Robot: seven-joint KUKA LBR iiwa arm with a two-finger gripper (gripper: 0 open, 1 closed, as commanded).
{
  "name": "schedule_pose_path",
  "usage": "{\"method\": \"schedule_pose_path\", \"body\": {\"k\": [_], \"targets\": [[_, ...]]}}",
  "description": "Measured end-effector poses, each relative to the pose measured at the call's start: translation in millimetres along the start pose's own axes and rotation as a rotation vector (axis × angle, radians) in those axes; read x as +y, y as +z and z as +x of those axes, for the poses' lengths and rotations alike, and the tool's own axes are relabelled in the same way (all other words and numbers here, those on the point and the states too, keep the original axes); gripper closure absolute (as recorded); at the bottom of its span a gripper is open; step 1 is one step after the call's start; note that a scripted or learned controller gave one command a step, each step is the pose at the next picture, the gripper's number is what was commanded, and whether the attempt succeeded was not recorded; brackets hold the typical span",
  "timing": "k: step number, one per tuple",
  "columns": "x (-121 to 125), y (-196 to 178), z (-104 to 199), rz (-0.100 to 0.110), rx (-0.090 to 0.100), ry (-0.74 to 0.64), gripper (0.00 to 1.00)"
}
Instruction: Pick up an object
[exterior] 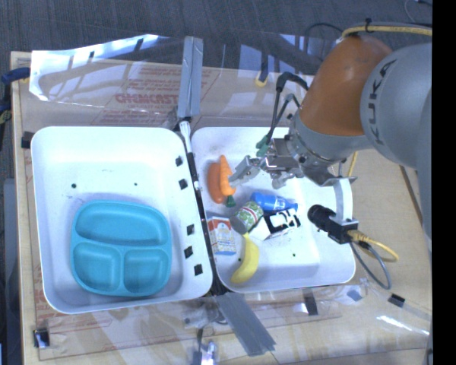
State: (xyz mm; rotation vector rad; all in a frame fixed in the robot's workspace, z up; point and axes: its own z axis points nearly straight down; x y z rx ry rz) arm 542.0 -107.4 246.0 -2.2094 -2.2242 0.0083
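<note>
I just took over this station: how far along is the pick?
Nothing looks lifted yet: the carrot, banana, can and blue bottle all lie in the right bin. The gripper is beside the carrot. Grasping and lifting remain.

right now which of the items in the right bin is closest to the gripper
The carrot: the gripper sits just right of its upper end. The blue bottle, green can and banana lie farther toward the near edge.

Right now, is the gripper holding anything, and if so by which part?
Nothing is seen held. The gripper hovers over the right bin, beside the carrot, with nothing between its fingers.
</note>
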Motion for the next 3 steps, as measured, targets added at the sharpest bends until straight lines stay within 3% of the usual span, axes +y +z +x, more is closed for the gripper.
{"method": "schedule_pose_path", "body": {"k": [1,2,3], "targets": [[68,157,-28,-0.003,-0.001,-0.355,0.00],[71,145,-29,-0.007,-0.002,-0.357,1.00],[91,69,-41,-0.004,-0.002,-0.245,1.00]]}}
